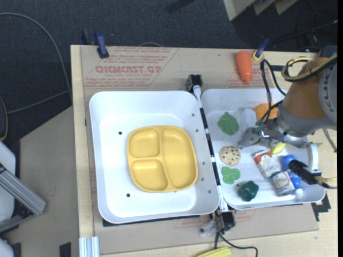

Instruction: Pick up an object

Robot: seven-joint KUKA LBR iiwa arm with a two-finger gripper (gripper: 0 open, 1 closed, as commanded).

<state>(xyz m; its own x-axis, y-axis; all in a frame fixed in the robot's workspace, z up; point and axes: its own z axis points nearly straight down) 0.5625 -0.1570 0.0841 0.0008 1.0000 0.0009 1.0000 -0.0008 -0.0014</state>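
A single fixed camera looks down at a slant from above the bench [134, 68], far enough back to take in both white bins: the left bin [107, 122] near frame centre, the right bin [236, 98] toward the right edge. Dark floor shows beyond the bench's far side. The arm [308, 103] enters from the right.

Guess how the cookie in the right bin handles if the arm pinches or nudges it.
The cookie looks like a flat, thin disc, so probably stiff and light. Lying flat on the right bin floor, it likely slides rather than rolls. Its low edge may be hard to pinch.
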